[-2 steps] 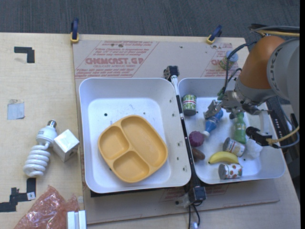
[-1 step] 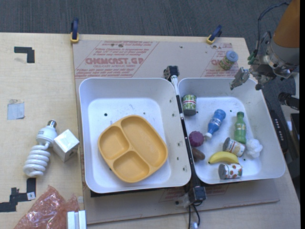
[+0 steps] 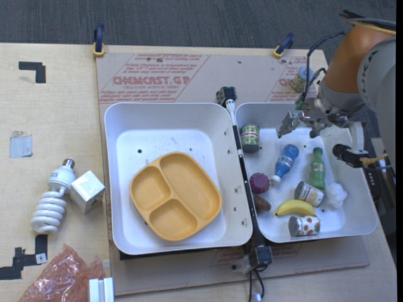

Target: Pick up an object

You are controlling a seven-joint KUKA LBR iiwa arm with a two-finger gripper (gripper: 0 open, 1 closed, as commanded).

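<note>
The gripper (image 3: pixel 302 122) hangs over the back of the right bin (image 3: pixel 359 222), its fingers (image 3: pixel 287 126) spread apart with nothing between them. Just below them lie a blue bottle (image 3: pixel 285 162) and a green bottle (image 3: pixel 317 168) (the two side by side). Left of the fingers sits a small green can (image 3: pixel 250 136). Farther below lie a banana (image 3: pixel 296 207) and a spotted can (image 3: pixel 303 226).

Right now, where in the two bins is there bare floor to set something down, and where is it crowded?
Left bin: bare floor along the back, between its far wall and the yellow divided plate. Right bin: a small bare patch between the green-banded can and the pincer. Its front is crowded: blue bottle, green bottle, banana, spotted can.
</note>
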